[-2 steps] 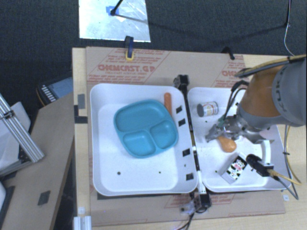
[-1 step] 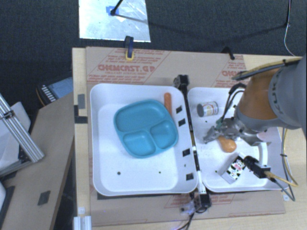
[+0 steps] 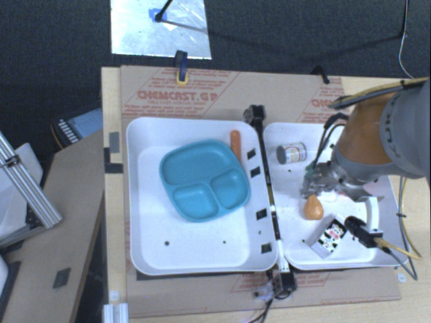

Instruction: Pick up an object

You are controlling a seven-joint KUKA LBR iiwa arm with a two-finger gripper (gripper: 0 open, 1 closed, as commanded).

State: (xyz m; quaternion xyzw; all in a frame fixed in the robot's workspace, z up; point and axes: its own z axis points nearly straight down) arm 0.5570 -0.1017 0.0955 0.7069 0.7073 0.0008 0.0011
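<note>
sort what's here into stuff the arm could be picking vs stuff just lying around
For the job:
gripper
orange lump right under it
small jar
black and white box

Lying about:
blue divided plate
orange stick
yellow clamp

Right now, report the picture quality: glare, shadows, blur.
Camera view: soft and low in detail overall; the foil sheet on the floor glares pale; the white bins look evenly lit with faint shadows; the pincer near the orange object is blurred, and its state is unreadable.
</note>
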